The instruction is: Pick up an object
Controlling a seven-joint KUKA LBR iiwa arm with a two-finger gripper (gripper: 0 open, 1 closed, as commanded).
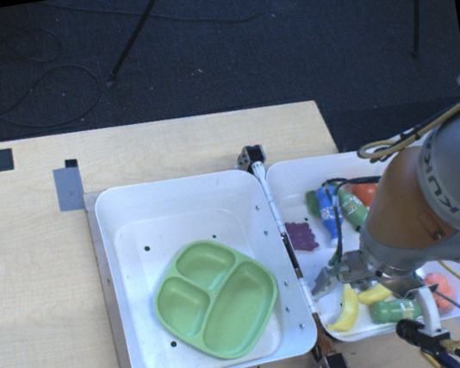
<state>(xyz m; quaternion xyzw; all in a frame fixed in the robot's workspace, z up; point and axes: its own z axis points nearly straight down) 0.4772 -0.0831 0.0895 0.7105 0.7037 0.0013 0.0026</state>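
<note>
The right bin (299,178) holds several small things. A purple bunch (300,236) lies near its left wall. A blue piece (328,208), green pieces (312,202) and an orange-red piece (363,193) lie at the back. At the front are a yellow banana (346,311), a green bottle (395,310) and a pink-red thing (440,287). My gripper (335,276) is low in this bin, just above the banana and below the purple bunch. The grey arm with its orange band (401,211) covers the bin's middle and right.
The left bin (126,240) holds a light green divided plate (217,297). A black-and-white clamp (252,157) sits at the back where the two bins meet. Dark tape patches (68,187) mark the wooden bench to the left. Cables hang at the bench's front right.
</note>
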